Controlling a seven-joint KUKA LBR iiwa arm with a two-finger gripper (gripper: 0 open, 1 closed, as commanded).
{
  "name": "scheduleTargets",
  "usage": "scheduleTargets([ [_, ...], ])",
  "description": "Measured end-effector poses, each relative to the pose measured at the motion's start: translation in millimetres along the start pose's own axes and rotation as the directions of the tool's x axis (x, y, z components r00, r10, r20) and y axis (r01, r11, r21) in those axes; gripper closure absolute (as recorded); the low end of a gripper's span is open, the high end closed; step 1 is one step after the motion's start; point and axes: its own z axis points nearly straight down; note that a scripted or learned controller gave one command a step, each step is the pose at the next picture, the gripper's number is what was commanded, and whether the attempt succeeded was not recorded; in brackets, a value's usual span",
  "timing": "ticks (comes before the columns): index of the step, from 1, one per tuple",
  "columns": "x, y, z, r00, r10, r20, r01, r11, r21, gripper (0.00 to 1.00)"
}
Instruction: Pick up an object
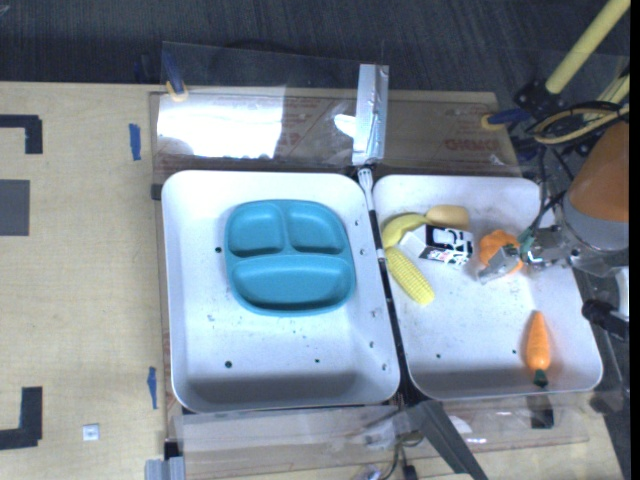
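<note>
Two white bins are seen side by side on the surface [70, 268]. The left bin [190, 298] carries a blue divided plate [290, 253]. The right bin [480, 358] carries a banana [400, 228], a corn cob [410, 275], a black-and-white card [447, 243], a carrot [538, 343] and an orange object [495, 248].

The arm is seen at the right edge of the frame, and the gripper [522, 256] is located at centre right, over the right half of the right bin. Its state cannot be told, because the tip is blurred against the orange object just to its left.

The orange object is judged the nearest candidate. It lies immediately left of the gripper, touching or nearly touching; which cannot be told. Its long axis cannot be made out. The carrot lies below the gripper, toward the lower right of the frame, with its long axis running roughly top to bottom. The banana and corn cob lie well apart to the left
</note>
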Motion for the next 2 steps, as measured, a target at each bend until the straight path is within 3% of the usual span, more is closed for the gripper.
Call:
scheduleTargets([
  [1,-4,84,11,0.997,-0.075,-0.004,0.075,0.997,0.003,0.0],
  [2,-3,32,9,0.999,0.031,-0.006,-0.031,1.0,-0.001,0.0],
])
